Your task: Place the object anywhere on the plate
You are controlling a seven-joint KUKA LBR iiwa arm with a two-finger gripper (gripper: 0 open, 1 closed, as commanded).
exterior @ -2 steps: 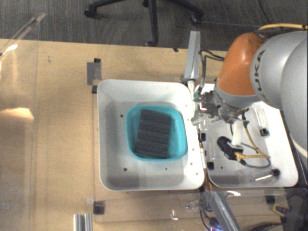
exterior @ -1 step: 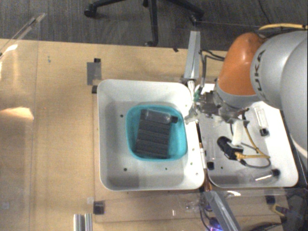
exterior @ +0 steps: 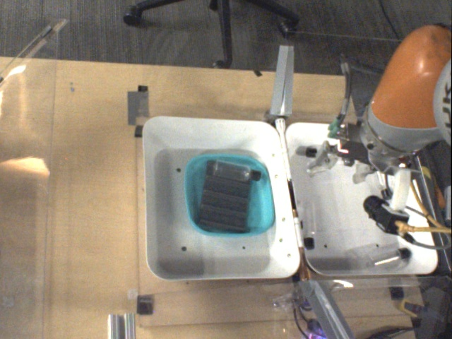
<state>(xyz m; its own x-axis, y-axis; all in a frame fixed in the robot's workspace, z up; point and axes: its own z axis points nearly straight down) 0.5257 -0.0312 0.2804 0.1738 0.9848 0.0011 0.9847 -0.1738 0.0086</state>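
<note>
- Camera view: a dark grey ribbed object (exterior: 227, 196) lies on the turquoise plate (exterior: 265, 205) inside the left bin (exterior: 161, 210).
- The arm (exterior: 413, 83), with its orange band, hangs over the right bin (exterior: 332, 224).
- The gripper (exterior: 346, 150) sits well apart from the plate; whether it is open or closed, and whether it carries anything, cannot be told.

A single fixed camera looks down at a slant on the bench (exterior: 70, 189), far enough back to take in both bins, the left bin (exterior: 159, 210) and the right bin (exterior: 332, 239). Carpeted floor (exterior: 85, 6) lies at 12 o'clock, and the arm (exterior: 413, 83) enters from 3 o'clock.
</note>
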